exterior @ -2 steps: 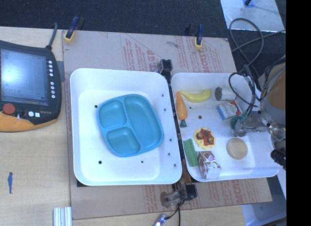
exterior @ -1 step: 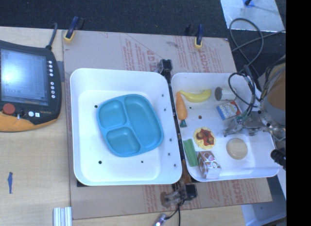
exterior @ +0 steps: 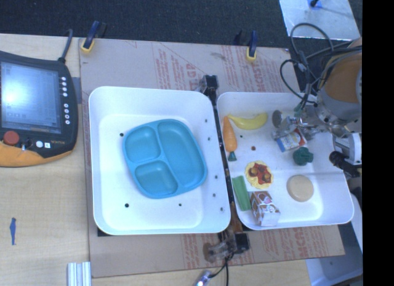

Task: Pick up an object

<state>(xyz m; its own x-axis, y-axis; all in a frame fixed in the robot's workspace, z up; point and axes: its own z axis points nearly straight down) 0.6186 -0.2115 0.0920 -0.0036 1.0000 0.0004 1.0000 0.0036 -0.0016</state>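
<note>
Beneath both white bins (exterior: 101,155) lies printed brown cardboard (exterior: 166,66).

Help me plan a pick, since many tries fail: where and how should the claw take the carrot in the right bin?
Grip the carrot across its thick orange middle, coming straight down from above. It lies flat and runs lengthwise beside the bin's left wall, so closing across its narrow width probably suits best. The banana sits close by its upper end; stay below that.
</note>
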